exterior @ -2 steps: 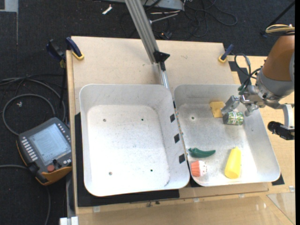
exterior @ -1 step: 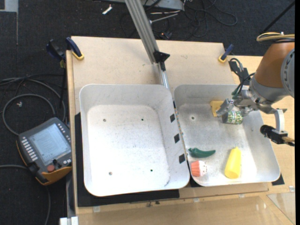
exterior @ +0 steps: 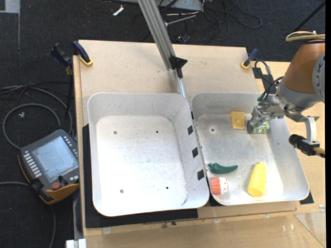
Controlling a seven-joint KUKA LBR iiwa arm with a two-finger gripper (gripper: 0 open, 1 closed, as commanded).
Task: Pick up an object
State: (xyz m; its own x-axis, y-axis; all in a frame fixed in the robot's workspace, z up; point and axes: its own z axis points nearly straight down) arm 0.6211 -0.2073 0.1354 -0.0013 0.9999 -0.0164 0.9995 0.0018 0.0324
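I counted two white bins on my desk (exterior: 134, 66), side by side. The left bin (exterior: 137, 154) had dark specks on its floor. The right bin (exterior: 289, 154) held five things.

There was one small yellow block (exterior: 238, 120) near the far end of the right bin. There was one green and white thing (exterior: 261, 127) just beside it, on the side toward my arm. There was one green pepper (exterior: 223, 167) near the wall between the bins. There was one small red and white thing (exterior: 220, 186) just below the pepper, at the near corner. There was one long yellow thing (exterior: 257, 179) near the front of the bin.

The long yellow thing lay flat. Its long way ran from the front of the bin toward the back, tipped a little to one side. The green pepper lay across the bin, with its thin end pointing at the wall between the bins.

My hand (exterior: 257, 125) was low in the right bin, right at the green and white thing. I could not tell how far open it was, or if it had hold of that thing. The yellow block sat just beside my hand.
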